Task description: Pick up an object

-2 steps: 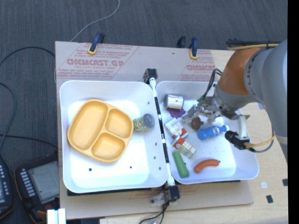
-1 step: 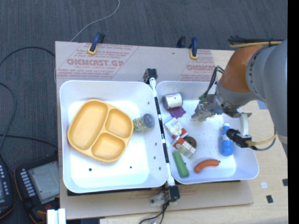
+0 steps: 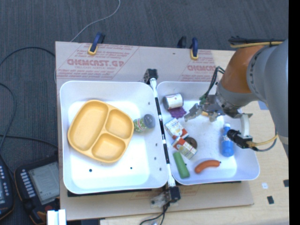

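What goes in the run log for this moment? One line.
arm: over right bin | gripper: open, nothing held | nearest: can | left bin: tray

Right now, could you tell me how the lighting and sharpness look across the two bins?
Camera view: even, soft light; the white bins are bright but not blown out; short shadows under the yellow tray and the gripper; the small items stay sharp, the arm nearest the lens looks slightly soft.

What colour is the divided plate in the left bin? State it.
Yellow-orange. The divided plate shows plainly in the camera view, lying in the left bin.
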Motion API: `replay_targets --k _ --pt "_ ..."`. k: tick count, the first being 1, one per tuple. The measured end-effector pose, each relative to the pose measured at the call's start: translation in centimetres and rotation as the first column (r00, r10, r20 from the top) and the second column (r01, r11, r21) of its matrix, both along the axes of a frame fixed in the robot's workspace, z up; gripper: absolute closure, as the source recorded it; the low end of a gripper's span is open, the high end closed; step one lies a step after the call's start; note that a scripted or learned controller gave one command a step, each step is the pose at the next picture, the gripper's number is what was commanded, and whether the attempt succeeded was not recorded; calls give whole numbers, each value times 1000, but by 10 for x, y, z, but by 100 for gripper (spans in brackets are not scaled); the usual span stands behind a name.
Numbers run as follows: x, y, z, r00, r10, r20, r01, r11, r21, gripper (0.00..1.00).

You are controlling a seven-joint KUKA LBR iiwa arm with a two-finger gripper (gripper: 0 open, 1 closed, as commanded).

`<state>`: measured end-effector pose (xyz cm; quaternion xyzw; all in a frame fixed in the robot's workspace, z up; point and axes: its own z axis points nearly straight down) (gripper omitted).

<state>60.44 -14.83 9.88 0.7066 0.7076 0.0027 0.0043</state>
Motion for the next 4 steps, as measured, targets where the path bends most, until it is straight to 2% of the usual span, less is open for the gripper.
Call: replay_targets --k 1,2,3,4 --pt "-32 21 -10 1000 -2 1 2 1000 -3 0" --pt "-91 16 -10 1000 -2 1 2 1000 -2 0" --pt "-90 17 0 1000 -2 3 2 1000 -1 100" --pt "-38 95 86 1000 1 -8 -1 1000 2 100"
